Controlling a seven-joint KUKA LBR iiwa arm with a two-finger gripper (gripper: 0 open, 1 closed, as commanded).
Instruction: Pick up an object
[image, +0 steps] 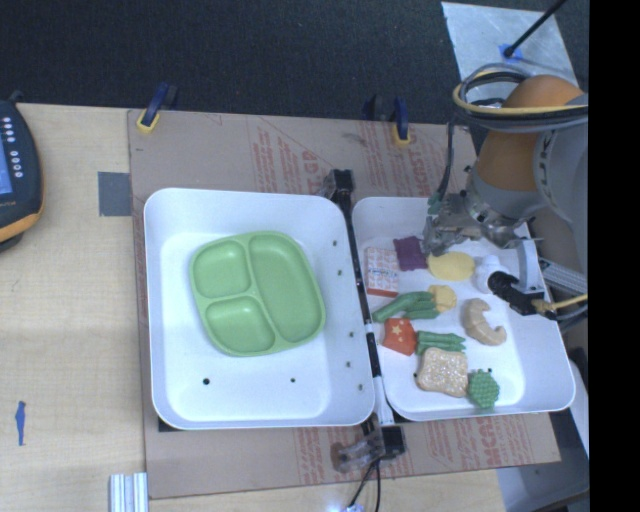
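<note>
Low over the back of the right bin (560, 395): gripper (443, 236), tip too blurred to tell whether open or closed. Just below it in view, one lemon (451, 266), long axis left to right, right end hard to make out against the white floor. Beside it, one purple piece (408, 251). Nearer the front, one pod (408, 306) lying left to right, right end slightly raised; one croissant (484, 322); one toast (442, 372); one broccoli (483, 388). In the left bin (165, 300), one green tray (258, 292).
</note>
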